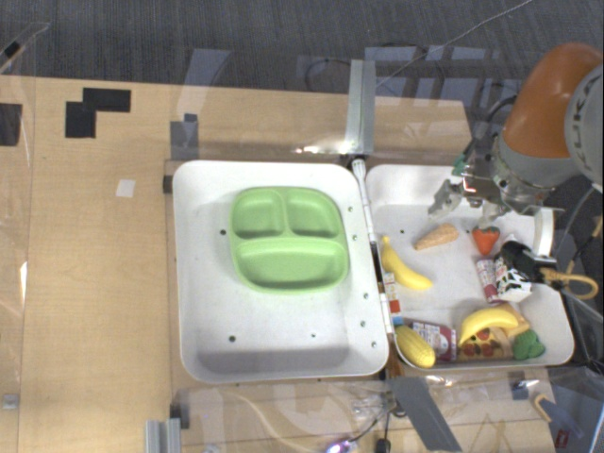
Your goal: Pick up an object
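The gripper [464, 199] is poised over the right bin [415, 182], jaws seemingly spread apart and empty, though the view is small. The wedge-shaped tan piece [436, 238], perhaps bread, lies just below-left of them, long axis slanting up-right, beside the banana [404, 267].

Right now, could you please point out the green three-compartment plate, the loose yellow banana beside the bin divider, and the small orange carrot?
Green three-compartment plate [288, 237]: camera view, on the ridge between its compartments.
Loose yellow banana [404, 269]: camera view, mid-length of its curved body.
Small orange carrot [485, 242]: camera view, on its orange body.
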### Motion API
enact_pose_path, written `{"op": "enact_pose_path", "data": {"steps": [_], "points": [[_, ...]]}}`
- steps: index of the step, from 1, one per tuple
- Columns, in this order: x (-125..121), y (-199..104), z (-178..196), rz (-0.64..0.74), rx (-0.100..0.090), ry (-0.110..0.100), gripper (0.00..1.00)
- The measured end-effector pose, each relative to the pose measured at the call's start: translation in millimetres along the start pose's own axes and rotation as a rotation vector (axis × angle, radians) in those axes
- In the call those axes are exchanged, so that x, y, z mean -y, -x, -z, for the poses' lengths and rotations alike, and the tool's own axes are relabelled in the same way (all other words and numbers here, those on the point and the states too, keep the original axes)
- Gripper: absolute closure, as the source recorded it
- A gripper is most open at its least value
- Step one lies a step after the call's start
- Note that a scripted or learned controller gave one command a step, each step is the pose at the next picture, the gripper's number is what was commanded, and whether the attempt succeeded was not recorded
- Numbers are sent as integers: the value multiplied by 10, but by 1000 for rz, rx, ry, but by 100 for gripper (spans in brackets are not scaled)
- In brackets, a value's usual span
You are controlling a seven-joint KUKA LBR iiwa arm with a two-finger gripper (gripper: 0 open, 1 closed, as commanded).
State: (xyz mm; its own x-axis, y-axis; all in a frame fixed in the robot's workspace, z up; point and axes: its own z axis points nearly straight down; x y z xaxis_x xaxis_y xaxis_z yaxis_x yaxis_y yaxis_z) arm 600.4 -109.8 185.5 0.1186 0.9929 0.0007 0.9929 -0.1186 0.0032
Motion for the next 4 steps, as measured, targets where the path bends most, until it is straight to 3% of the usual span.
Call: {"op": "enact_pose_path", "data": {"steps": [1, 2, 3, 4], "points": [[81, -27, -894, 112, 0, 3, 0], [-158, -168, -953, 173, 0, 10, 0], [-185, -196, -821, 173, -3, 18, 100], [-23, -723, 429, 83, -1, 4, 100]]}}
